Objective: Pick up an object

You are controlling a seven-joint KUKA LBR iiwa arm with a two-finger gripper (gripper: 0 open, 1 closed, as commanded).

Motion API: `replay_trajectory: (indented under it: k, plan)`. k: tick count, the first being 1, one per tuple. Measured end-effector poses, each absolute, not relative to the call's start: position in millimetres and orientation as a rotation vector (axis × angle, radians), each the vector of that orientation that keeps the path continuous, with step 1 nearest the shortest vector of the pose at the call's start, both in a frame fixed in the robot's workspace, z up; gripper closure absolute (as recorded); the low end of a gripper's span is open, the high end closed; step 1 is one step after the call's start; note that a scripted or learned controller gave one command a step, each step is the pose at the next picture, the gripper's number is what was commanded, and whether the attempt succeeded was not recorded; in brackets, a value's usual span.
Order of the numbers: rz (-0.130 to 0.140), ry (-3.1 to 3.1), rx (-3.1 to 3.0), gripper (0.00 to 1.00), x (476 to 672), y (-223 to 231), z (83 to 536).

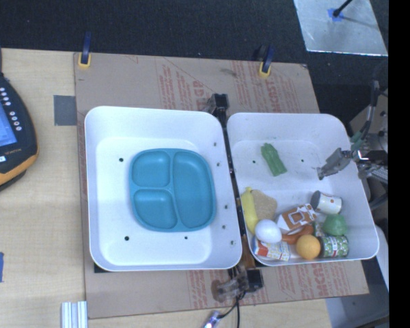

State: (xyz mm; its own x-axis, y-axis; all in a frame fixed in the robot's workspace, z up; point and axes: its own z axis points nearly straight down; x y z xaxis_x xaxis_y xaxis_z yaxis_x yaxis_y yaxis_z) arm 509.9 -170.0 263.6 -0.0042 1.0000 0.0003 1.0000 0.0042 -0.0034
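Your gripper [326, 170] hangs with fingers spread and nothing in them at the right bin's [294, 123] right wall, and the nearest thing, a small white cup [326, 201] on its side, lies just below it toward the front pile.

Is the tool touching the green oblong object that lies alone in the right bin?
Apart. In the camera view, bare white floor of the right bin lies between the tool and the green oblong object.
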Motion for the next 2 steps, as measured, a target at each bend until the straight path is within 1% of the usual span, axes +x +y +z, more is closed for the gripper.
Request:
replay_trajectory:
  k: [1, 2]
  plan:
    - [0.006, -2.226, -2.212, 0.00, 561.9, -130.6, 90.9]
    - [0.001, -2.226, -2.216, 0.00, 637.2, -79.0, 192.7]
